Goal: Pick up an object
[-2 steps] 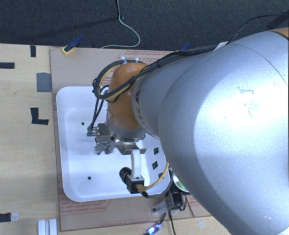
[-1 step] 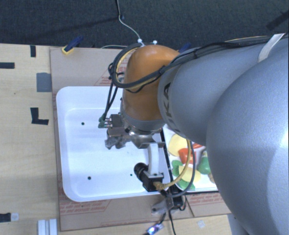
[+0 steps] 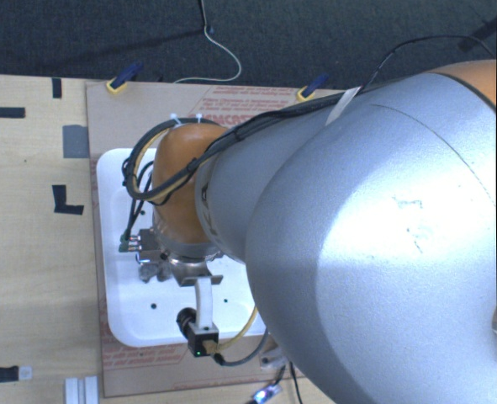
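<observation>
Arm over white bin (image 3: 118,225).
Grey arm (image 3: 357,225) covers most of the bin; gripper hidden beneath wrist, grip state cannot be told.

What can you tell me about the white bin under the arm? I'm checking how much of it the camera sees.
The white bin is a shallow tray of smooth, plastic-looking material with rounded corners and a low rim. It lies flat on a brown cardboard sheet on the bench. Its left edge and near corner show; the grey arm and its orange band cover the rest. A few small dark specks dot its floor. The wrist hangs above it.
</observation>
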Action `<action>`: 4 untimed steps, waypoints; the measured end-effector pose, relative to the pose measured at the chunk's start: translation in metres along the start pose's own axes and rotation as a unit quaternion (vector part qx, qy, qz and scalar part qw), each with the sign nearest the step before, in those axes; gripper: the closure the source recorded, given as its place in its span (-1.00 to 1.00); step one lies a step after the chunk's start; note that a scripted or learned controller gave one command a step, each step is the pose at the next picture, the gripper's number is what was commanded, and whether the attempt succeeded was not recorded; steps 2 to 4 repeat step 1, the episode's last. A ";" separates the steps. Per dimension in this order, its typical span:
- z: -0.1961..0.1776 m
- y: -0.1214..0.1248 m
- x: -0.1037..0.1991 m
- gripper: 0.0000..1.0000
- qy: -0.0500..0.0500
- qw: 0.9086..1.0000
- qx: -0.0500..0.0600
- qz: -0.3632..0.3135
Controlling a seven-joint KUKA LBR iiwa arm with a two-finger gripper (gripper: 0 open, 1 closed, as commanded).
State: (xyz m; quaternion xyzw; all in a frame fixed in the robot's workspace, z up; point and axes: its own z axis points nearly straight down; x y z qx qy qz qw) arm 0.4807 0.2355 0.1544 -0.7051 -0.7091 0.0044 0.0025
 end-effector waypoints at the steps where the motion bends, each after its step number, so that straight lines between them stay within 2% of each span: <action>1: -0.098 0.020 -0.003 1.00 0.003 1.000 -0.008 0.002; 4: -0.098 0.020 -0.003 1.00 0.003 1.000 -0.008 0.002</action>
